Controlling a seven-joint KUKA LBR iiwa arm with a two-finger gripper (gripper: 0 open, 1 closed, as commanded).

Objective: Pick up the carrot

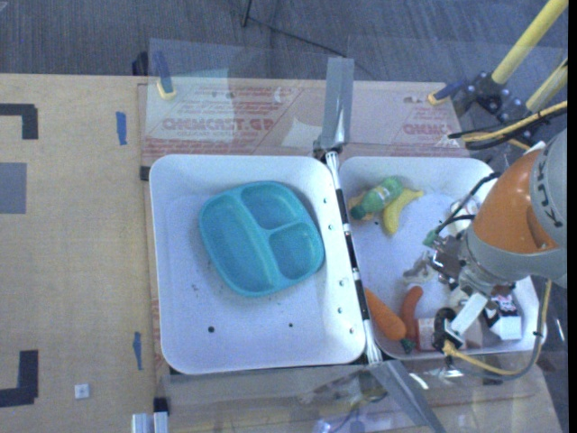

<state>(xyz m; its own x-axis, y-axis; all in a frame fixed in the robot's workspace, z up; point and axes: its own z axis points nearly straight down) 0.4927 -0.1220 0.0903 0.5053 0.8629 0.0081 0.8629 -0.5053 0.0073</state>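
**Carrot in right bin, arm above it**

Carrot (385,317) lies in the lower-left corner of the right bin (451,197), close to the dividing wall; red oblong item (412,303) just beside it, to its right; gripper (440,262) over bin middle, near both; open or closed cannot be told; banana (397,210) and green item (374,197) at that bin's upper left; blue divided plate (261,237) in left bin (180,314).

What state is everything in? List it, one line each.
Carrot: lying in the right bin, unheld.
Red piece: lying beside the carrot.
Banana: lying beside the green toy.
Green toy: lying by the bin's wall.
Blue plate: flat in the left bin.
Gripper: above the right bin, off the carrot.
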